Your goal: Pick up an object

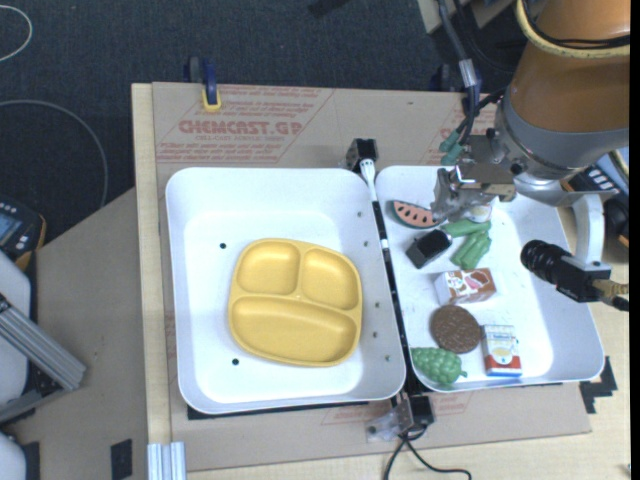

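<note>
Yellow divided plate (296,301) in the white left bin (190,268); right bin (560,338) holds a red-and-green watermelon slice (410,212), brown cookie (455,328), green broccoli (437,365).

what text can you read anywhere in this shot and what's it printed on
"CHEMCAST G P" in red, on the brown board under the bins; the last letters are unsure.
Smaller red lines under it, and a faint red print at the board's front edge: too blurred to read.
Small red and white carton: printing too small to read.
Small packet: printing too small to read.
</note>
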Motion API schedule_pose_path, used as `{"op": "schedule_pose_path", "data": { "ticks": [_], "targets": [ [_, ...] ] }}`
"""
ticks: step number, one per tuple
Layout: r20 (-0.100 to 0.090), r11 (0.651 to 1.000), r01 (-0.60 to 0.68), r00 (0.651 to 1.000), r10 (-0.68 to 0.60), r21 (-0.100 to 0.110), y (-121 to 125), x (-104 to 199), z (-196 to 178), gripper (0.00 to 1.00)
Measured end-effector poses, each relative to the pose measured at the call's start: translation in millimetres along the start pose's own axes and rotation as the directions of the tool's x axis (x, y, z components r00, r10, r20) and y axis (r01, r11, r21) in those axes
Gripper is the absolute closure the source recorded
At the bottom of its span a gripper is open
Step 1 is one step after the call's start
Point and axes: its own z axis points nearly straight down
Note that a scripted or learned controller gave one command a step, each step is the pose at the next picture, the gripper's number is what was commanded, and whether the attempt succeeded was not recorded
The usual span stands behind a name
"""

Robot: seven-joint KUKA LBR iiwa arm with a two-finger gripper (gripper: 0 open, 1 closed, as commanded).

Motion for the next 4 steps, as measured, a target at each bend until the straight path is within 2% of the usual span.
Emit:
{"op": "schedule_pose_path", "data": {
  "ticks": [1, 2, 3, 4],
  "targets": [
    [0.006, 0.999, -0.019, 1.0, 0.018, 0.03, 28, -73, 115, 1.0],
    [0.001, 0.999, -0.008, 1.0, 0.008, 0.031, -34, -13, 173, 1.0],
    [0.002, 1.0, -0.008, 1.0, 0.008, 0.002, -30, -8, 17, 1.0],
    [0.002, 1.0, -0.005, 1.0, 0.005, 0.012, -29, 43, -36, 1.0]
  ]
}}
